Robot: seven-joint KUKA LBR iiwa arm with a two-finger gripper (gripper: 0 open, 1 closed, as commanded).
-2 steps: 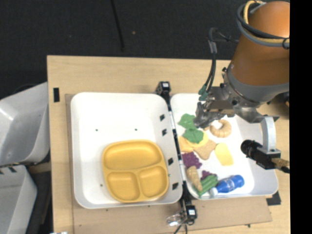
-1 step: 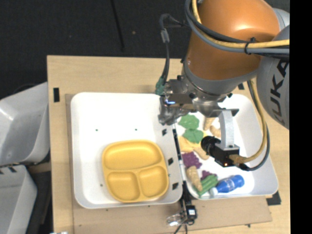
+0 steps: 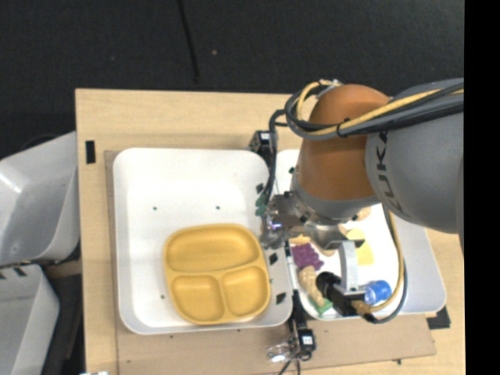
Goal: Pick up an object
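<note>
Purple and lumpy, the small purple thing (image 3: 303,254) lies in the right bin (image 3: 418,280), near the wall it shares with its neighbour, and it looks like my nearest candidate. My hand (image 3: 316,236) hangs just above it, under my own bulky orange and grey wrist, which hides so much that I cannot tell whether the hand is apart or together. To do this well I judge I should come straight down, centred on one piece alone, and keep off the bin wall so nothing gets pinned against it. The purple thing looks soft and uneven, so a grip across its narrow part should bite best. Just below it sits a tan piece (image 3: 312,280), rounded and dull. Crowded this close, it could get dragged along or nudged. A flat yellow scrap (image 3: 362,250) lies to the side, thin and probably hard to catch off the smooth floor. The left bin (image 3: 180,186), glossy white plastic with rounded corners, holds a yellow plate (image 3: 219,272) split into three shallow wells. Both bins rest on a pale wooden tabletop (image 3: 156,104).
</note>
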